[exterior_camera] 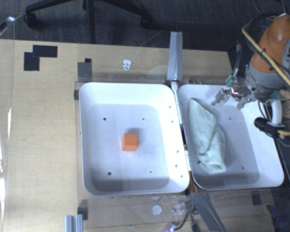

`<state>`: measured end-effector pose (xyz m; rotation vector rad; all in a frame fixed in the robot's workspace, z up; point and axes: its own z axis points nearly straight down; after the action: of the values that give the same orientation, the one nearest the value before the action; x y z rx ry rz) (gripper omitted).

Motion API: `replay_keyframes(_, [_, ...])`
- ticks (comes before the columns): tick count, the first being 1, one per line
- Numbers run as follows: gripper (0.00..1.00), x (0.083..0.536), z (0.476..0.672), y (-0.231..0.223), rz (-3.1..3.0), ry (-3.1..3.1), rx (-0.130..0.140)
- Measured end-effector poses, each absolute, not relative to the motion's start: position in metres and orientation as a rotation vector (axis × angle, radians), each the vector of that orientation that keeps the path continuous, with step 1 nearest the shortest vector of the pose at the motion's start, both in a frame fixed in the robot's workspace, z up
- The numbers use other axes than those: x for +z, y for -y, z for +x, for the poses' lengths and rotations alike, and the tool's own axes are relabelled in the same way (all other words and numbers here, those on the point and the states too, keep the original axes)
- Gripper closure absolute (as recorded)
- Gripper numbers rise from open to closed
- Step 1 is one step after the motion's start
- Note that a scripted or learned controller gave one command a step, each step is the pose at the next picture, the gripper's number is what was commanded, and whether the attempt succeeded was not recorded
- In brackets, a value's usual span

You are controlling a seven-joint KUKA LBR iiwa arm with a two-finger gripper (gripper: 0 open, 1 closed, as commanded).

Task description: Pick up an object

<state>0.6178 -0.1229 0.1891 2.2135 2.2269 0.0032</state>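
An orange cube (130, 142) lies near the middle of the left bin (92, 129). A pale green crumpled cloth (206, 135) lies along the left side of the right bin (263, 178). My gripper (228, 100) hangs over the far edge of the right bin, up and to the right of the cloth's top end. Its two fingers are spread apart with nothing between them. The arm's orange band (276, 33) sits at the upper right.
A metal divider post (174, 57) stands between the bins at the back. Black cables (273, 127) hang over the right bin's right side. Black tape marks (38, 56) lie on the wooden bench at the left.
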Motion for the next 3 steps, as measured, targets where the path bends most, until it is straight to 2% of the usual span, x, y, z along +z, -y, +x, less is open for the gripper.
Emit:
replay_keyframes(1, [0.00, 0.090, 0.611, 0.167, 2.202, -2.231, 0.008])
replay_keyframes(2, [1.00, 0.102, 0.613, 0.166, 2.199, -2.230, 0.015])
replay_keyframes(3, [1.00, 0.168, 0.614, 0.156, 2.483, -1.919, 0.004])
